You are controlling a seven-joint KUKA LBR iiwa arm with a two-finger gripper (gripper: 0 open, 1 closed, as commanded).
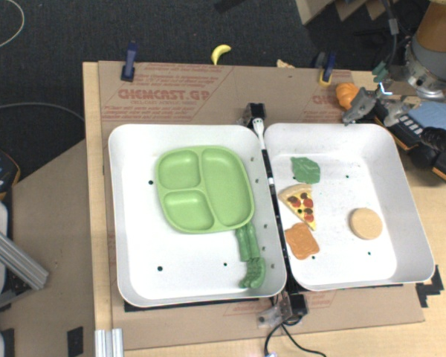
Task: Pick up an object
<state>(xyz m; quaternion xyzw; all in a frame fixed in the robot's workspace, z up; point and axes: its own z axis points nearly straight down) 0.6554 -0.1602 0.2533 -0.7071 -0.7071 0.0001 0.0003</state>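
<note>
The right bin (401,262) holds a green leafy toy (306,169), a pizza slice (300,202), a brown toast-like piece (302,241) and a round tan disc (366,223). A green divided plate (204,189) lies in the left bin (130,222), with a long green vegetable toy (250,257) by its front right corner. My gripper (372,112) hangs over the back right corner of the right bin, open, with nothing between its fingers. It is well apart from every item.
The bins' shared rim (267,192) runs down the middle. On the cardboard behind the bins sit an orange object (346,93), a yellow banana toy (221,52) and blue clamps (128,62). The arm's body (431,58) fills the upper right.
</note>
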